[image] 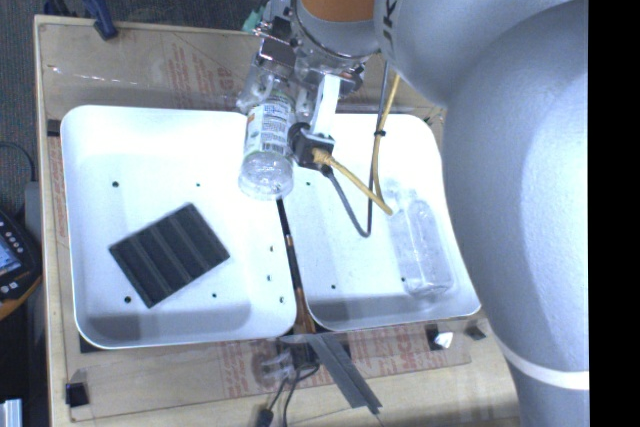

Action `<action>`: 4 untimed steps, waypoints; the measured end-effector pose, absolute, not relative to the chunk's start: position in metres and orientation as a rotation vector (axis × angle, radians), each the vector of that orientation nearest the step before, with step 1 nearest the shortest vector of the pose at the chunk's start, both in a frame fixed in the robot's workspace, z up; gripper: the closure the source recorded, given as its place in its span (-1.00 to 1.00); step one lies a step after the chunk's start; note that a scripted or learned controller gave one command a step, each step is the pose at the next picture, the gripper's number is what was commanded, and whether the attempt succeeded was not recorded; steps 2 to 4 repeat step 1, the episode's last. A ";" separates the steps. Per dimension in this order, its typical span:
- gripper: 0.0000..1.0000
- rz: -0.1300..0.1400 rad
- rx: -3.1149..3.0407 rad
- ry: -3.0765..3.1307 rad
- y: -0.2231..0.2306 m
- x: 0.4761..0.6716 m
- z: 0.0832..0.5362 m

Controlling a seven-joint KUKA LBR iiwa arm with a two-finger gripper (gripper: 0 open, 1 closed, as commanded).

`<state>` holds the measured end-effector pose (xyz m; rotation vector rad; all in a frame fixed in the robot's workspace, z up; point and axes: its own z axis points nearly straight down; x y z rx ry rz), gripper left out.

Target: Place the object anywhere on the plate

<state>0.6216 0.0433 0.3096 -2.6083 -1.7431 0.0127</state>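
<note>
Claw (283,120) hung over the seam between the two bins, near their far edge. A clear plastic bottle (266,147) with a white label hung from it, neck up into the wrist hardware, base pointing down toward the camera. The bottle appeared clamped in the claw near its upper body, though the contact itself was crowded by the wrist fittings; how wide the claw stood could not be read beyond that.

The dark ribbed plate (170,253) lay flat in the left bin (90,140), well apart from the bottle, toward the near-left corner. A second clear bottle (422,250) lay on its side in the right bin (335,300), near its right wall.

Risks, as judged:
- Smooth, rounded plastic held high on its body; it could swing or slide out during travel across to the plate.
- Released upright, it would likely topple; released on its side, it could roll off the ridged plate onto the bin floor.
- The plate looked thin and loose on the bin; a low pass could nudge it.
- The yellow cable (362,192) looped close below the claw and might brush the bottle.
</note>
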 end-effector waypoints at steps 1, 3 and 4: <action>1.00 0.012 -2.649 -1.683 0.041 0.635 0.268; 1.00 0.012 -2.649 -1.683 0.041 0.635 0.268; 1.00 0.012 -2.649 -1.683 0.041 0.635 0.268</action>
